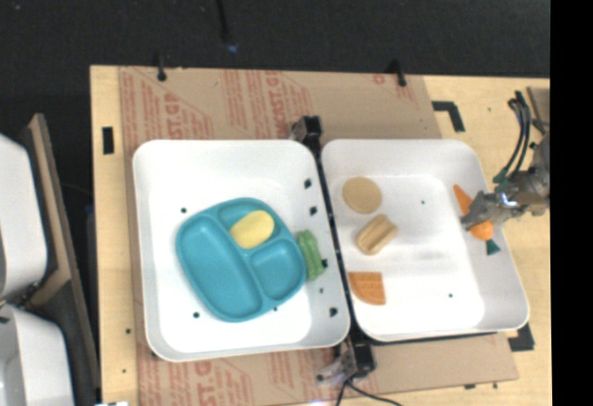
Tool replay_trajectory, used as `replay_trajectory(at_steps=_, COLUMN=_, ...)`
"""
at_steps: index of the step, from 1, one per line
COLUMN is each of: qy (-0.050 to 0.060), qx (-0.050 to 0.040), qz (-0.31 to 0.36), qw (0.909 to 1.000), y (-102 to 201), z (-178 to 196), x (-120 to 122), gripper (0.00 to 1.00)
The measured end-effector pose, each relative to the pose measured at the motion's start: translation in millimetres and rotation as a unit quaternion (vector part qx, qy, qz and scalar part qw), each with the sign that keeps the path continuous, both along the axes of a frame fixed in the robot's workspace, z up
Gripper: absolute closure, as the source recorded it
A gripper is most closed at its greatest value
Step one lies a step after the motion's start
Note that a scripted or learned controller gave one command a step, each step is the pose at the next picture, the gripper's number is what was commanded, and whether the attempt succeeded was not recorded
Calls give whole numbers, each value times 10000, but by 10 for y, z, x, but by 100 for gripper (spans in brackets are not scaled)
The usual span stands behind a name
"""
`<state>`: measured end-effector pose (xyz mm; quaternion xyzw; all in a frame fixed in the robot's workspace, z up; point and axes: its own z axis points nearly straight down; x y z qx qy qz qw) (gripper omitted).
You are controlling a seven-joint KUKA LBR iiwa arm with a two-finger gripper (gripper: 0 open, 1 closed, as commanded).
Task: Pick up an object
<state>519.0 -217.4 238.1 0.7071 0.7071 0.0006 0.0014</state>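
Tool (488, 209) sits at the three o'clock edge of the right bin (463, 321), low over its rim, with the rest of the arm cut off at the frame's right side and only dark cables showing above it. Whether its fingers are open or closed cannot be told; an orange carrot piece (470, 212) lies right at the tool, but a grip on it is not visible. Toward nine o'clock from the tool lie a round tan cookie (361, 195), a small bread roll (375, 234) just below it, and an orange wedge (367, 288) at about seven o'clock. The left bin (167, 172) holds a blue divided plate (222, 274) with a yellow lemon (251, 229) in it and a green piece (310, 255) at the plate's three o'clock edge. Both bins rest on the worktop (120, 117).
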Motion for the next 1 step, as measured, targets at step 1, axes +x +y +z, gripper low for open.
replay_trajectory(at_steps=1, qy=10, qx=7, qz=18, qw=10000, y=463, z=-74, x=105, gripper=100)
